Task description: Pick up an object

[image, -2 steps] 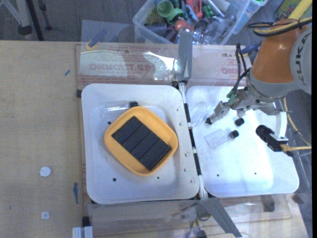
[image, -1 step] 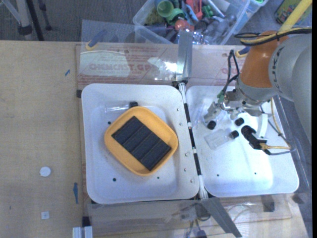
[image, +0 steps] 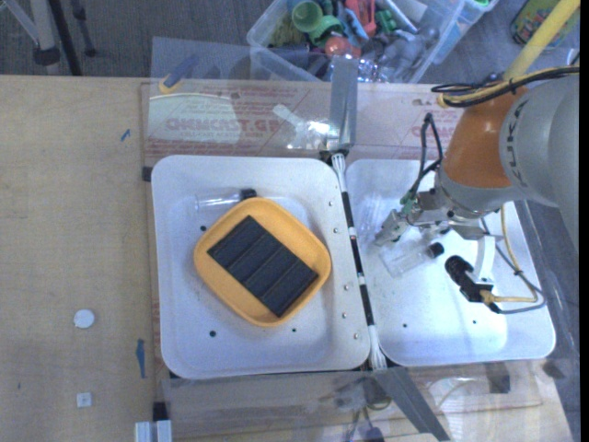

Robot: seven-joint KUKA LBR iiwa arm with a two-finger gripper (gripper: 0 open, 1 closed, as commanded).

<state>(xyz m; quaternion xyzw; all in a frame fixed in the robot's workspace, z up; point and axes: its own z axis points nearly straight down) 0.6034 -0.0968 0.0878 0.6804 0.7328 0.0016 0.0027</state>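
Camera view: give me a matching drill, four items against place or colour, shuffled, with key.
Items:
1. yellow tray with dark panels
2. gripper
3. orange band
4. white disc

Descriptions:
A. on the bare bench, left of both bins
B. over the right bin
C. on the arm above the wrist
D. lying in the left bin

Pairs: 1-D, 2-B, 3-C, 4-A

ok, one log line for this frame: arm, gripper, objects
arm: over right bin | gripper: low in right bin, by clear plastic item, grasp unconfirmed | left bin: yellow tray
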